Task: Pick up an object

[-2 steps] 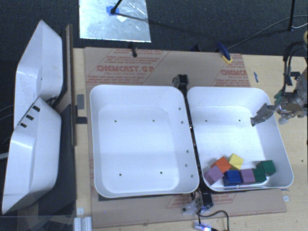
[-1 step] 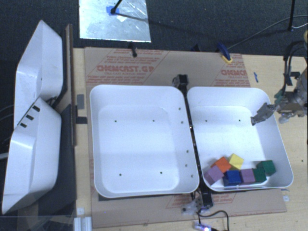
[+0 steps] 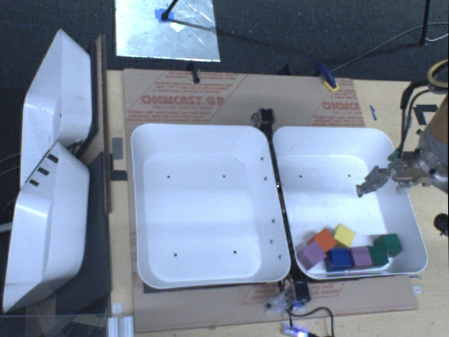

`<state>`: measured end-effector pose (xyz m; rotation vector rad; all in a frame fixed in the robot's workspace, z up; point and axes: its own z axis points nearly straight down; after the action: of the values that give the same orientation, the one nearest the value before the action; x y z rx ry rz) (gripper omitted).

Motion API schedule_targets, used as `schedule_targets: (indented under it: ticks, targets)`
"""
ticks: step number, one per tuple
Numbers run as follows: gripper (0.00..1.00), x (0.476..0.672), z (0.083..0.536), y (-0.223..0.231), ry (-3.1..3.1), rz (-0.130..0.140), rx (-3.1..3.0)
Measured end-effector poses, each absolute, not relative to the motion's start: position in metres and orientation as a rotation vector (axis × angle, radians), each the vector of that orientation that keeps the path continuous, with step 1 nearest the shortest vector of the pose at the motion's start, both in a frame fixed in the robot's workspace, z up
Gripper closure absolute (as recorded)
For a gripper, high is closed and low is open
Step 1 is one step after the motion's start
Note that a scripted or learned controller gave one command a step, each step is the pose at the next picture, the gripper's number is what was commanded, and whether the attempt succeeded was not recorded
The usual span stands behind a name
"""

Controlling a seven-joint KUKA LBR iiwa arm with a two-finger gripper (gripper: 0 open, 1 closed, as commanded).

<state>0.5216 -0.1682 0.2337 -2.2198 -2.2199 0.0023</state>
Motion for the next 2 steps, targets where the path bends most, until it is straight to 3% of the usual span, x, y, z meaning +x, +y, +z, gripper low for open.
schedule_targets:
  ticks: [2]
  targets:
    - [0.0,0.516,0.144,-0.162,-2.22,0.002,-2.219]
